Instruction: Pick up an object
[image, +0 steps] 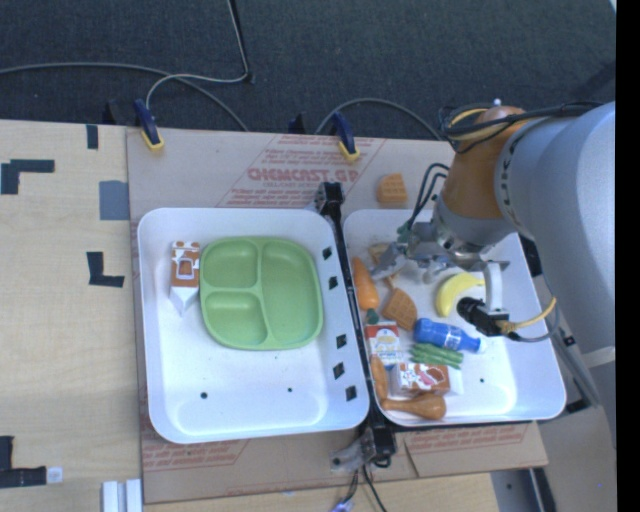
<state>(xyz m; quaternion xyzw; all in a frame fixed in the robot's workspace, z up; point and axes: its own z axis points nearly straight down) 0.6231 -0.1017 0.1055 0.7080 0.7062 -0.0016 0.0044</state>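
The bench carries 2 shallow white bins side by side on a sheet of printed cardboard. The left bin (170, 400) holds a green divided plate (262, 292) with 3 compartments, lying flat in the upper half of the bin. A small orange and white carton (184, 273) rests just beside the plate's left edge, touching or nearly touching it.

The right bin (520, 385) holds a cluster of toy food. A carrot (365, 287) lies along the bin's left wall. A brown piece (401, 306) sits just to its right. A yellow banana (457, 292) lies near the middle of the bin. A blue cylinder (446, 335) lies below the banana, with a green bean pod (437, 354) touching its lower side. A red and white packet (384, 343) and a second printed packet (421, 377) lie toward the bin's lower left, and a tan piece (420, 407) sits against the bottom edge.

An orange block (392, 187) stands outside the bins on the cardboard, above the right bin.

The arm enters from the right, orange band visible above the wrist. The gripper (412, 250) is low in the upper part of the right bin, just above the brown piece and left of the banana. Whether it is open or closed cannot be told; no object is seen in its grasp.
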